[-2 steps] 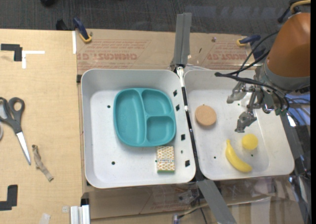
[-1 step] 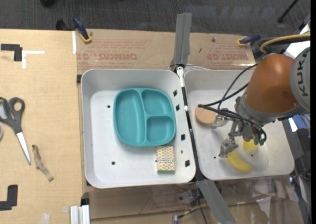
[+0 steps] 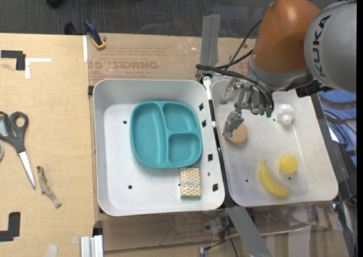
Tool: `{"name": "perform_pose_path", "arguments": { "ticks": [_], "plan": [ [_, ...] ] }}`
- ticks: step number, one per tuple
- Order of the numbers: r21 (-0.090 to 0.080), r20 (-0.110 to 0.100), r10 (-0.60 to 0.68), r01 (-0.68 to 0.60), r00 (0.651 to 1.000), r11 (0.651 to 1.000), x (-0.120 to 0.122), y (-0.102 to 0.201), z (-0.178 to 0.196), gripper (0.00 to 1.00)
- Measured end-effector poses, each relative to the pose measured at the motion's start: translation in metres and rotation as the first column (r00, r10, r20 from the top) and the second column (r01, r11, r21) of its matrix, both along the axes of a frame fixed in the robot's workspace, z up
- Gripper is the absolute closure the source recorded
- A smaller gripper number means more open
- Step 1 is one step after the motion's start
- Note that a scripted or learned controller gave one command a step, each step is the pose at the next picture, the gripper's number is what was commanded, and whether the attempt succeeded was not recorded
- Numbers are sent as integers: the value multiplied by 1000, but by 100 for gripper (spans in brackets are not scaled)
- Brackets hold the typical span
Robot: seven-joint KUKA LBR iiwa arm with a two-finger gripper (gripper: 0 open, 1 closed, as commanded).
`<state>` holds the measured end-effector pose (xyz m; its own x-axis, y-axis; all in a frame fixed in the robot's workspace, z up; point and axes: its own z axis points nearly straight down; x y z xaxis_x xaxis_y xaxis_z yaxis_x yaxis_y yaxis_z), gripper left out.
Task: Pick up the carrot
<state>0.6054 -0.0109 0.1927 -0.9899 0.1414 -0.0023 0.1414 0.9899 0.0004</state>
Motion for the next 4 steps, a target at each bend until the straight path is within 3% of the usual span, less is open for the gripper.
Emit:
{"name": "perform_pose_path", "arguments": {
  "ticks": [1, 2, 3, 4],
  "plan": [
    [-1, 0, -60, 60, 998, 998, -75, -47, 7, 0],
    [-1, 1, -317, 317, 949, 949, -33, -61, -1, 0],
    [0, -1, -305, 305, 952, 952, -127, -118, -65, 0],
    [0, 1, -223, 223, 975, 975, -69, -100, -101, 0]
  ]
}}
